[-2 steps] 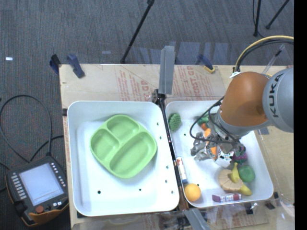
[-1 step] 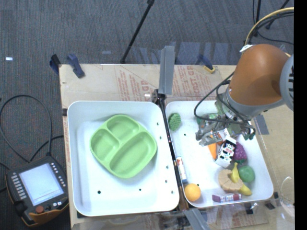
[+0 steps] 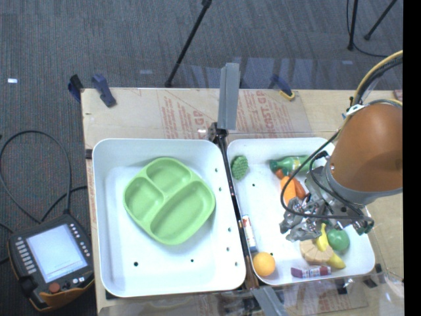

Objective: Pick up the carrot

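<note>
The carrot (image 3: 292, 189) is a short orange piece lying in the right bin (image 3: 263, 196), near the middle of its far half. A green leafy piece (image 3: 288, 164) lies just beyond it; I cannot tell whether the two are joined. My gripper (image 3: 301, 228) hangs low over the bin, just in front of the carrot and slightly right, among cables below the orange wrist band (image 3: 368, 153). The carrot's right end is partly covered by the wrist's cables. Nothing shows held in the gripper.
The right bin also holds a green bristly piece (image 3: 239, 167), a marker (image 3: 247, 232), an orange fruit (image 3: 264, 264), a banana (image 3: 323, 243), a green fruit (image 3: 339, 239), a bread slice (image 3: 314, 253) and a pink bar (image 3: 309, 272). In the left bin (image 3: 108, 255) lies a green divided plate (image 3: 170, 199).
</note>
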Robot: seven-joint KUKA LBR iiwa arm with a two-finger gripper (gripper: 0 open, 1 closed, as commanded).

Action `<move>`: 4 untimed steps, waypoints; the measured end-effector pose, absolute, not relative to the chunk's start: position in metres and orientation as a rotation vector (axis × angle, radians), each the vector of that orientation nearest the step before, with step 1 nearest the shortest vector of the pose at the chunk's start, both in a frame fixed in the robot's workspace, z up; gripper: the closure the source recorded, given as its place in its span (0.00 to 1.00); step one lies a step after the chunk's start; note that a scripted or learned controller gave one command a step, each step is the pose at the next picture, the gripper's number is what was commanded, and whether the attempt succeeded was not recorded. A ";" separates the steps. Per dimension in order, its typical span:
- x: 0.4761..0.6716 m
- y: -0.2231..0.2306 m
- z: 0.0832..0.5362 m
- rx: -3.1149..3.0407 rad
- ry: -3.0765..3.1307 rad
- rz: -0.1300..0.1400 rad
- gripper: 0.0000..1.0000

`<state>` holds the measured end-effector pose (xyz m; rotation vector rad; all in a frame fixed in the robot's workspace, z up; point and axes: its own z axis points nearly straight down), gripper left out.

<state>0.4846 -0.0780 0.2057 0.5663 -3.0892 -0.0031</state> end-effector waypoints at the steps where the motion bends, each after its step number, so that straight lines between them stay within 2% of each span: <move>1: 0.484 -0.128 0.091 1.027 -2.964 -0.010 1.00; 2: 0.512 -0.137 0.331 1.116 -2.946 0.004 1.00; 3: 0.498 -0.094 0.277 0.968 -2.987 -0.007 1.00; 4: 0.513 -0.047 0.297 1.205 -2.903 -0.004 1.00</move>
